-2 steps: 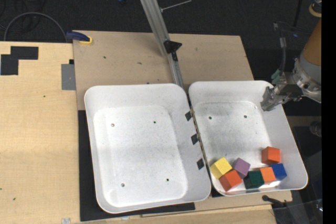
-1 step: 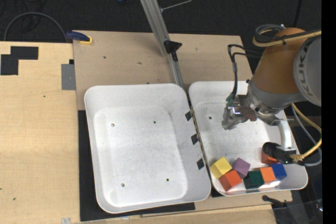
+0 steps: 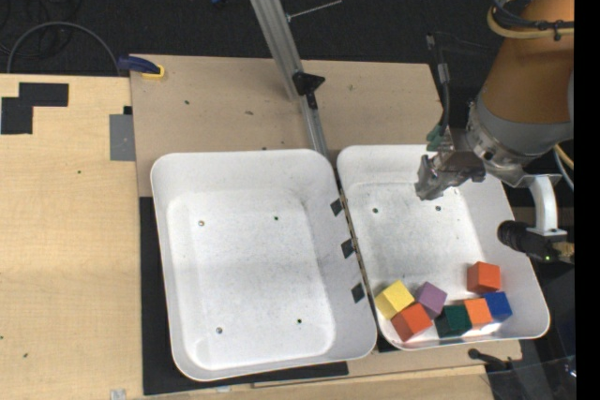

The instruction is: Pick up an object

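Claw hangs well apart from blocks (bin's near corner).

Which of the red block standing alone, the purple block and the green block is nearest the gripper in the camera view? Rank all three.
1. Red block, below and right of the gripper.
2. Purple block, almost straight below.
3. Green block, at the right bin's front wall.

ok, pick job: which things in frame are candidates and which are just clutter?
Job:
pincer, over the right bin
red block
yellow block
purple block
green block
blue block

Lying about:
left bin
aluminium rail
blue-and-yellow clamp
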Action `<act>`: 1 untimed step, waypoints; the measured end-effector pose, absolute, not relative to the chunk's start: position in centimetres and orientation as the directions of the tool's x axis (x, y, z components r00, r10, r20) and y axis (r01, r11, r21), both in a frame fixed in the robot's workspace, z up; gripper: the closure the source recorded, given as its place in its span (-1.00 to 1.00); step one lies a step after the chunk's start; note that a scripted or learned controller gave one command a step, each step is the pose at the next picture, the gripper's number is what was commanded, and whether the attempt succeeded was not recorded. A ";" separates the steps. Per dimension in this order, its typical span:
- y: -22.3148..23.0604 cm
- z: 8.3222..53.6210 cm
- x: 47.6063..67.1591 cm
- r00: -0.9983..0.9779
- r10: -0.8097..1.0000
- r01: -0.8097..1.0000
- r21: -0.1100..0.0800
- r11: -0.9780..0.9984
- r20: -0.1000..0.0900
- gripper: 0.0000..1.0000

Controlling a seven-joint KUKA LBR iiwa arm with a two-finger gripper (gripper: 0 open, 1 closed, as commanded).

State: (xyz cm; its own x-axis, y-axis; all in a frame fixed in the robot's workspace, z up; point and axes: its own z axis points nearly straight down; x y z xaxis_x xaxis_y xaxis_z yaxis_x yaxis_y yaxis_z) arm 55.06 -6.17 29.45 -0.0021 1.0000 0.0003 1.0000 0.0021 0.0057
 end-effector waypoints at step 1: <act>6.7 18.7 51.2 -0.005 1.000 1.000 -0.012 0.005 0.003 1.00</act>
